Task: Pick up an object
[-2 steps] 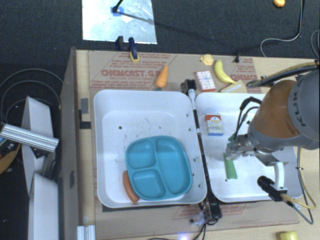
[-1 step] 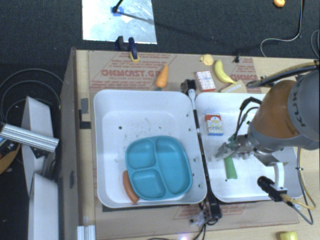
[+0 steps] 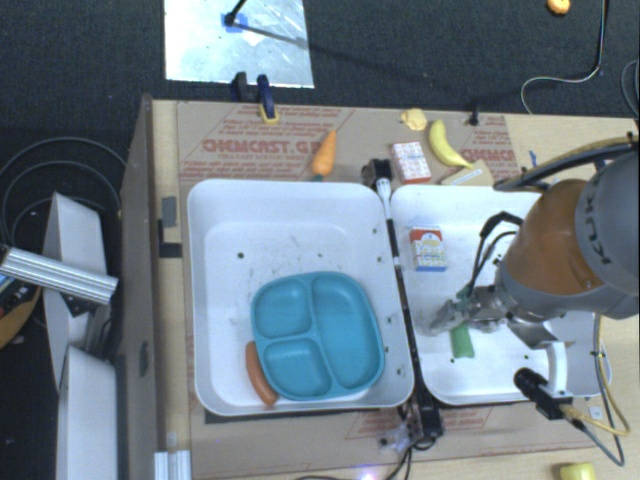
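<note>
My gripper (image 3: 452,316) hangs low in the right bin (image 3: 500,383), near its left wall, on the grey arm with the orange band (image 3: 555,233). A small green object (image 3: 461,344) lies on the bin floor right under and just in front of the gripper; I cannot tell whether the two touch. A small red and white box (image 3: 429,248) lies further back in the same bin, apart from the gripper.
The left bin (image 3: 225,228) holds a blue divided plate (image 3: 317,333) and an orange sausage (image 3: 260,373) by its front left. Behind the bins on the cardboard lie a carrot (image 3: 323,153), a small box (image 3: 410,161) and a banana (image 3: 445,146).
</note>
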Robot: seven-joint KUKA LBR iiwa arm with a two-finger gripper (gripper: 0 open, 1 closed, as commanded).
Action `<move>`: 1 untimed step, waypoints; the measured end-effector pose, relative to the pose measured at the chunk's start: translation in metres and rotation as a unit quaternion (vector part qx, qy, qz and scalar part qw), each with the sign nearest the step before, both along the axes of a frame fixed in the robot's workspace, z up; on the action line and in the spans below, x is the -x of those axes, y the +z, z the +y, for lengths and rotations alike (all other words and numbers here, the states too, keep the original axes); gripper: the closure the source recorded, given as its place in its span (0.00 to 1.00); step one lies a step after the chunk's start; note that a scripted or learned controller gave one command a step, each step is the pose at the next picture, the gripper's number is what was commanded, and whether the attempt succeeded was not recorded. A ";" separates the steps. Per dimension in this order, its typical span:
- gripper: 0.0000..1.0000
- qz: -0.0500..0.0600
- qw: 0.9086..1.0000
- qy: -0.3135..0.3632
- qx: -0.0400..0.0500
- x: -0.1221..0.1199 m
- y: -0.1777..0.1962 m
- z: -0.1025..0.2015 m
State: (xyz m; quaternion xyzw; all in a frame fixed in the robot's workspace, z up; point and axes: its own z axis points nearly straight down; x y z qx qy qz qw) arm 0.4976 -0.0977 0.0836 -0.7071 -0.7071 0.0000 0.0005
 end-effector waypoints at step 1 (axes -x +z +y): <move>1.00 -0.002 1.000 0.001 -0.001 -0.002 0.012 0.001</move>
